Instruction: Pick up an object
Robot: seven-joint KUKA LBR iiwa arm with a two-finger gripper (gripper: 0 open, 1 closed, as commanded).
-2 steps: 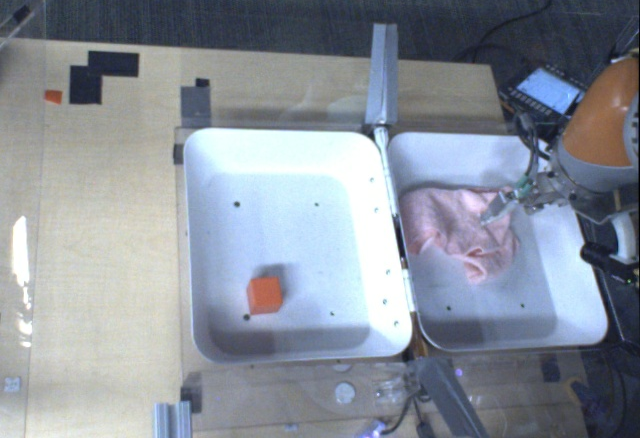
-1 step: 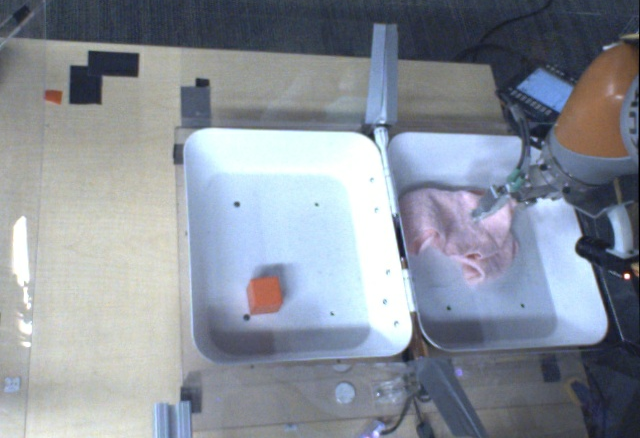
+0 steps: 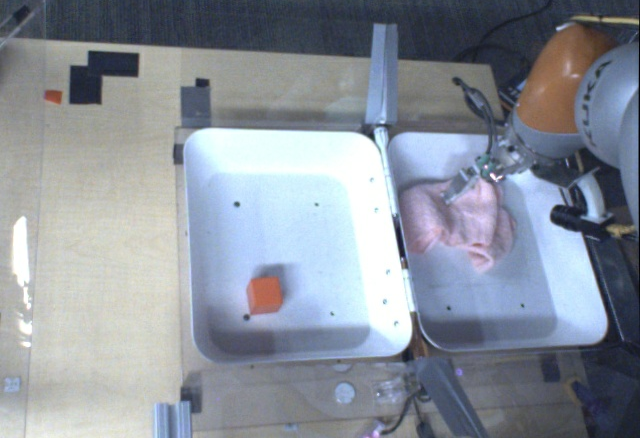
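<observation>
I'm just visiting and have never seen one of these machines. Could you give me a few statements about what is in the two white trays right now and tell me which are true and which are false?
1. An orange block lies in the left bin. True.
2. The pink cloth is in the same bin as the block. False: it lies crumpled in the right bin.
3. The arm's gripper is over the right bin, at the cloth's upper edge. True.
4. The block sits in the far corner of its bin. False: it is near the front edge.
5. The cloth is spread flat. False: it is bunched and wrinkled.
</observation>
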